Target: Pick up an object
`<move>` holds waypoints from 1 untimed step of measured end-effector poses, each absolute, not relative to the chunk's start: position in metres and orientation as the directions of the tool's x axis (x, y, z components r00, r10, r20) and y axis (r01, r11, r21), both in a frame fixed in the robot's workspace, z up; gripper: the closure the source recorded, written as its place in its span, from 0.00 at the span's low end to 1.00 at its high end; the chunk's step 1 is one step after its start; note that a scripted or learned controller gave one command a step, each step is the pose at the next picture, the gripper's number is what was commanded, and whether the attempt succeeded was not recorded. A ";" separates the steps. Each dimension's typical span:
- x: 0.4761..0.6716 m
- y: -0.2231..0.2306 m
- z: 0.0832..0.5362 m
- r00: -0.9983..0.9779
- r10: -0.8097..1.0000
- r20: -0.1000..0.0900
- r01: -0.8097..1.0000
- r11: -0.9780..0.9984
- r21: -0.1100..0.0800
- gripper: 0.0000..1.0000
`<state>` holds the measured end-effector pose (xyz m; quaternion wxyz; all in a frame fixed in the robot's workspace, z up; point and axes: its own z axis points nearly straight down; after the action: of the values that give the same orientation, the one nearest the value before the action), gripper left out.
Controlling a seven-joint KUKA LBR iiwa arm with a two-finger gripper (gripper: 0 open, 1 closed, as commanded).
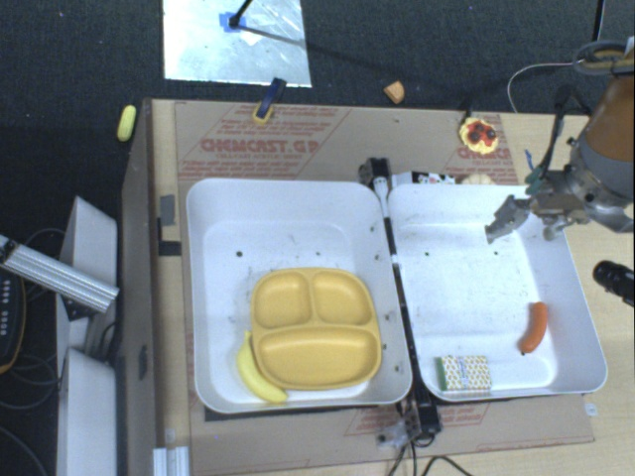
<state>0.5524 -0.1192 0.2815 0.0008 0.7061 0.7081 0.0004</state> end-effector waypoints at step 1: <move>0.518 -0.200 0.166 0.000 1.000 -0.001 1.000 0.000 0.000 0.00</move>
<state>0.5180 -0.1996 0.1662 0.0003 0.7071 0.7072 -0.0003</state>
